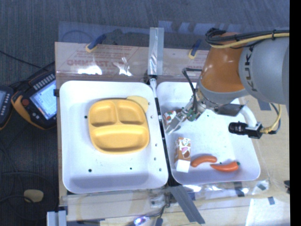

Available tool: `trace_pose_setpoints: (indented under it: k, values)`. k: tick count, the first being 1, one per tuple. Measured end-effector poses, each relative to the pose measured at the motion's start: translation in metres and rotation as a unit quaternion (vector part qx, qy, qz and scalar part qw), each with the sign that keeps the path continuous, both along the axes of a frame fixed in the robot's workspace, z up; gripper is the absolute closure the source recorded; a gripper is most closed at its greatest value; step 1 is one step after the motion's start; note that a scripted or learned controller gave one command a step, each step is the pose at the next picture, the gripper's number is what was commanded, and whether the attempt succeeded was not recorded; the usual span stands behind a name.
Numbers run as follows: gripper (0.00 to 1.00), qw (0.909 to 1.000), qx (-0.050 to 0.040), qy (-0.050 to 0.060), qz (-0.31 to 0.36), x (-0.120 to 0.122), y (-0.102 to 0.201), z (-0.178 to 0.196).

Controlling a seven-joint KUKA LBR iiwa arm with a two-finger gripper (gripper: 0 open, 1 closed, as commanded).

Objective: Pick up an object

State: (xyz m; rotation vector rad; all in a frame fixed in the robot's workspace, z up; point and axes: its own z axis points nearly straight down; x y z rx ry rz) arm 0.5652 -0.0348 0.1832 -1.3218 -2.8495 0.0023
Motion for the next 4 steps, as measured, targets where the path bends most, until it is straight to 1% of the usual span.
trace_pose_setpoints:
  k: [1, 2, 3, 4]
  values:
    - [0.0, 0.9995, -0.0004, -0.002, -0.033, 0.055, -0.064, -0.091]
    - [1.0, 0.9994, -0.0004, -0.007, -0.033, 0.058, -0.064, -0.077]
    - [1.0, 0.9984, -0.0005, -0.004, -0.056, 0.088, 0.013, 0.004]
    - [1.0, 0.9622, -0.0013, 0.0, -0.272, 0.088, 0.056, -0.001]
